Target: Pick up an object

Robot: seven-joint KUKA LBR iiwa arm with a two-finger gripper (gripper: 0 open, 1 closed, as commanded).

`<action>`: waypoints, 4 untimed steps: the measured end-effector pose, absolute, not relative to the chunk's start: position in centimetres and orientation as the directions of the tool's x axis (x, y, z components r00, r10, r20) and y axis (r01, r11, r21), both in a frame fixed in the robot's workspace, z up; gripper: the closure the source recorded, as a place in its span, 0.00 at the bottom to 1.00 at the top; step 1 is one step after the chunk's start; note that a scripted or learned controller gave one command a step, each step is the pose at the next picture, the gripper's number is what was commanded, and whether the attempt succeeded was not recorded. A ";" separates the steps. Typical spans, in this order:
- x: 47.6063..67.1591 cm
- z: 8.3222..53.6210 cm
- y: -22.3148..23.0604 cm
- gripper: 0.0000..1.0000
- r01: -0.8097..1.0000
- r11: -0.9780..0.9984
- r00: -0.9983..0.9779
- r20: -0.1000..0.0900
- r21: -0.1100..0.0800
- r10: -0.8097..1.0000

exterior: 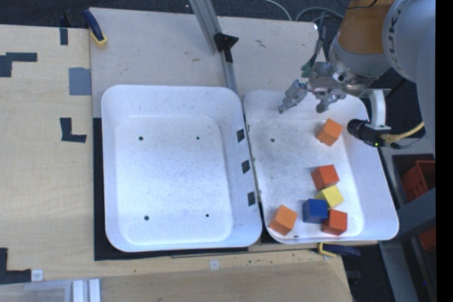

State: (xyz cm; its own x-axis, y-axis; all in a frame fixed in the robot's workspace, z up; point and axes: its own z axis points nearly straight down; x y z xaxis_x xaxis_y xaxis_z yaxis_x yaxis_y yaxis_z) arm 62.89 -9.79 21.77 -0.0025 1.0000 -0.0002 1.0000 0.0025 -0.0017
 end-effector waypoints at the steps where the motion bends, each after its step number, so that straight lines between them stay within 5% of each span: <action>1: 58.0 14.2 -12.1 0.00 1.000 -0.002 0.002 0.001 -0.012 1.000; 2: 58.6 9.7 -14.7 0.00 1.000 0.000 0.000 -0.001 -0.006 1.000; 3: 52.0 9.2 -15.7 0.00 1.000 0.000 0.000 -0.001 0.001 1.000; 4: 56.8 9.2 -18.3 0.00 1.000 0.002 -0.002 -0.002 0.003 1.000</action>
